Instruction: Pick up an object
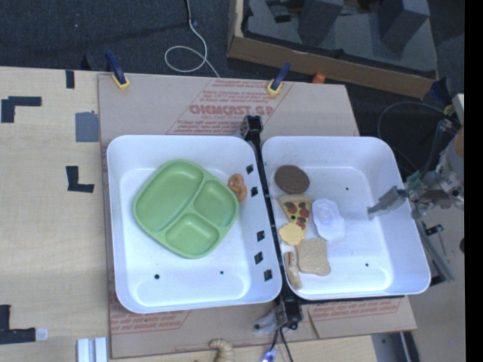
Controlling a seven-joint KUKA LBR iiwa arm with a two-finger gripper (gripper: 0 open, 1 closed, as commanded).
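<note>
The left bin [121,225] holds a green plate [186,208] with a small orange food toy [238,187] just beside it. In the right bin [377,157], along its left wall, sit a brown cookie [291,179], a pizza slice [296,210], a clear cup [327,219] and a slice of bread [313,256]; the bread looks light, stiff and easy to pinch by its edges. At the right rim hangs the gripper [385,202], well apart from the toys, and I cannot tell whether it is spread or closed.

Along the right bin's left side lie a round brown cookie [291,179], a pizza slice [296,209], a yellow piece [291,234], tan toast [313,256] and a clear plastic lid [327,218].
</note>
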